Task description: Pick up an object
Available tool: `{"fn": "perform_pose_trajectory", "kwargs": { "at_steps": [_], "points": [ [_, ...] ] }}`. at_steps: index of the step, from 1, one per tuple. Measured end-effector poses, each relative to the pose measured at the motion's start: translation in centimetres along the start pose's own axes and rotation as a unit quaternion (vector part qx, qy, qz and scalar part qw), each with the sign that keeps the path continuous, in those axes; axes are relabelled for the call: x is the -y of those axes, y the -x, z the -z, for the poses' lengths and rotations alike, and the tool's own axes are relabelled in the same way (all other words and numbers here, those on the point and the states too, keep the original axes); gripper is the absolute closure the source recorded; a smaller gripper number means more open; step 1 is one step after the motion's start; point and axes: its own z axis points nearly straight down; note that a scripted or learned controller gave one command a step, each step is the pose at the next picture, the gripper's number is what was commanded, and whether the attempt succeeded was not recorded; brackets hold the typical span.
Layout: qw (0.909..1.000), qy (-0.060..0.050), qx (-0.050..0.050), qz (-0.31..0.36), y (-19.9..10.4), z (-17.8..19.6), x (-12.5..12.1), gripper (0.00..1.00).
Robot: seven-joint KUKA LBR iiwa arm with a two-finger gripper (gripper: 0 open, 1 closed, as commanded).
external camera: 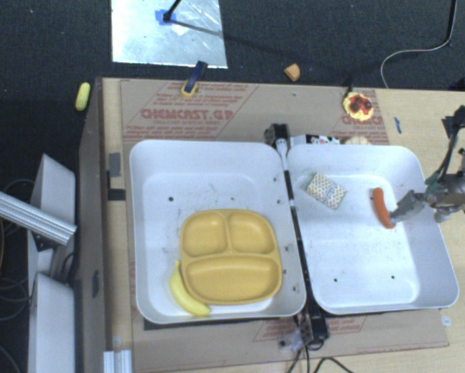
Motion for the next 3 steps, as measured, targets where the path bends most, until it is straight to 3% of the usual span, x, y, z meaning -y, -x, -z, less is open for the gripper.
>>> {"fn": "perform_pose_trajectory", "kwargs": {
  "at_steps": [1,2,3],
  "points": [
    [1.0,-0.001,0.0,-0.001,4.1,-8.5,-7.5,0.0],
    [1.0,0.0,0.0,0.0,4.8,-18.7,-10.1,0.0],
    [1.0,0.001,0.0,0.001,4.8,-17.6,-10.2,1.0]
  ]
}}
